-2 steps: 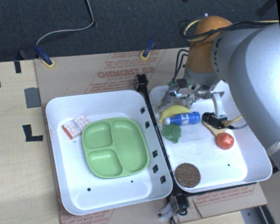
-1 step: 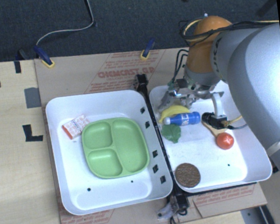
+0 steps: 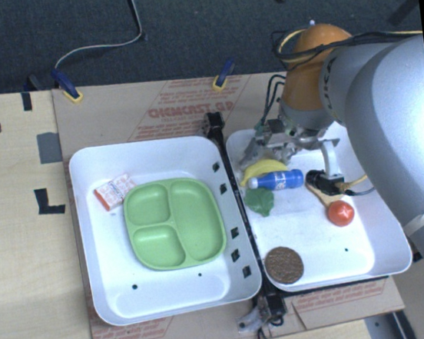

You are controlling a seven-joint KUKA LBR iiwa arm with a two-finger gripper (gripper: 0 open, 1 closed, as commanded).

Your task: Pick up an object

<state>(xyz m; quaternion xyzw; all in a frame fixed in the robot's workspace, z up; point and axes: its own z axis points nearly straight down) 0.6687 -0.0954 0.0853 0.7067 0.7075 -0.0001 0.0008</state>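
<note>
1. Two shallow white plastic bins are seen side by side on brown cardboard; the left bin (image 3: 105, 295) sits at nine o'clock, the right bin (image 3: 378, 255) at three o'clock.
2. A glossy light-green divided plate (image 3: 175, 222), rounded-square with three compartments, lies in the left bin, with a small red-and-white packet (image 3: 113, 192) touching it at its ten o'clock.
3. In the right bin, a yellow banana (image 3: 265, 169) is seen touching a blue bottle (image 3: 279, 181) lying on its side; a crumpled green piece (image 3: 261, 202) lies at their seven o'clock.
4. A smooth red-orange ball (image 3: 341, 213) rests at four o'clock, and a rough brown disc (image 3: 284, 264) at six o'clock.
5. The metal gripper (image 3: 282, 142) is seen just above the banana; whether it is wide or narrow cannot be told.
</note>
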